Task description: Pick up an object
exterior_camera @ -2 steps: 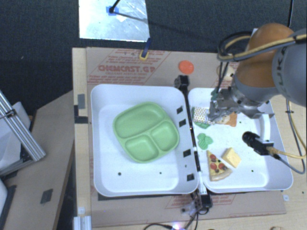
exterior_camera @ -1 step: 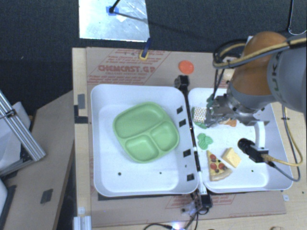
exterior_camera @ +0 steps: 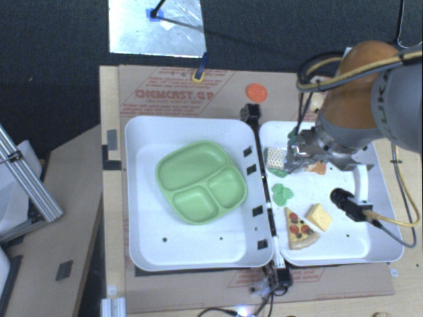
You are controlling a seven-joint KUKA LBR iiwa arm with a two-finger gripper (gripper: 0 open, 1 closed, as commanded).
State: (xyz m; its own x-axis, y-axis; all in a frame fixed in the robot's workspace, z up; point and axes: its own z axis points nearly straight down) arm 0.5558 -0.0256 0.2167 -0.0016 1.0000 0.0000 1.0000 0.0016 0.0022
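Dark carpet surrounds the desk (exterior_camera: 178, 91), a cardboard-covered surface bearing two white bins side by side. Low over the right bin (exterior_camera: 380, 240), near its far left corner, hangs the end effector (exterior_camera: 299, 152); whether it is apart or together, I cannot tell, since the wrist hides it from above. Directly beneath and just left of it lies a small pale packet with a green edge (exterior_camera: 276, 158), and an orange piece (exterior_camera: 320, 169) peeks out just to its right. A little nearer the camera from the end effector sits a green leafy toy (exterior_camera: 283, 193), and farther on in that direction lie a pizza slice (exterior_camera: 299, 228) and a yellow cheese wedge (exterior_camera: 320, 216), close together. Well to the left, in the other bin (exterior_camera: 142, 177), rests a green divided plate (exterior_camera: 201, 182).

Judging by the pose, this is the descent or closing step on the packet. Nothing visibly sits in the grip, so no pick is confirmed. The next move seems to call for a firm close on the packet and a straight lift clear of the bin wall.
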